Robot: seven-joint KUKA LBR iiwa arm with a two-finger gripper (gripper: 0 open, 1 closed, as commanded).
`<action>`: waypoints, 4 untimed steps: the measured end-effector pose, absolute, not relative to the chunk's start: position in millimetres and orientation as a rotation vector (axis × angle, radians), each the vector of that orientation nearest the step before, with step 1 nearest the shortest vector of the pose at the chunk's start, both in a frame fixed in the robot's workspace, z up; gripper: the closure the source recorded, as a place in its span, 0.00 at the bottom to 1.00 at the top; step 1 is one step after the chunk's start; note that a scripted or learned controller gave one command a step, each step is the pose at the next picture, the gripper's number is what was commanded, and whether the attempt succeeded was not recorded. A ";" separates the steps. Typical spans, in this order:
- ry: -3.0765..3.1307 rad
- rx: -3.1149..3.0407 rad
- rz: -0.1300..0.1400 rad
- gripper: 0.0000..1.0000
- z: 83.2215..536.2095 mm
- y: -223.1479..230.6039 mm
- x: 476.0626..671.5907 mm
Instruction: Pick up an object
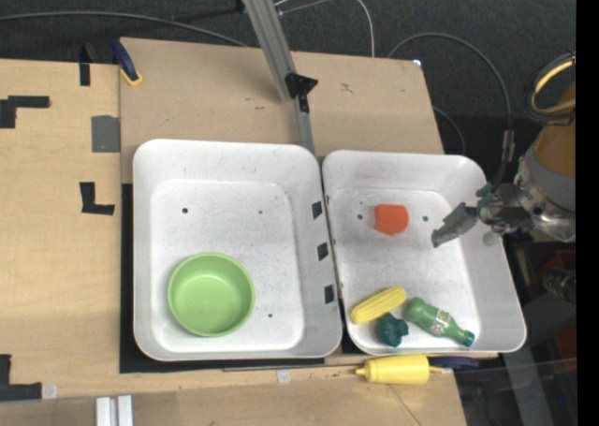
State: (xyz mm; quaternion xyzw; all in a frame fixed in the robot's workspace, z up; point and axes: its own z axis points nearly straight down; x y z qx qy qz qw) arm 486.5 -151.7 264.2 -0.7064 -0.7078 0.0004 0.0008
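The right bin (487, 274) holds an orange-red block (391, 218) near its far middle. At its near edge lie a yellow corn cob (377, 303), a green bottle (437, 319) and a small dark teal piece (390, 330). My gripper (457, 223) hangs over the right side of this bin, a little to the right of the orange-red block and apart from it. Nothing shows between its fingers.
A green bowl (211, 294) sits in the near left corner of the left bin (150, 171). A yellow object (398, 370) lies on the bench just outside the right bin's near rim. A grey pole (267, 22) slants over the bench behind the bins.
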 end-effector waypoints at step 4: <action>-2.217 -2.215 0.008 0.00 98.9 -153.0 498.8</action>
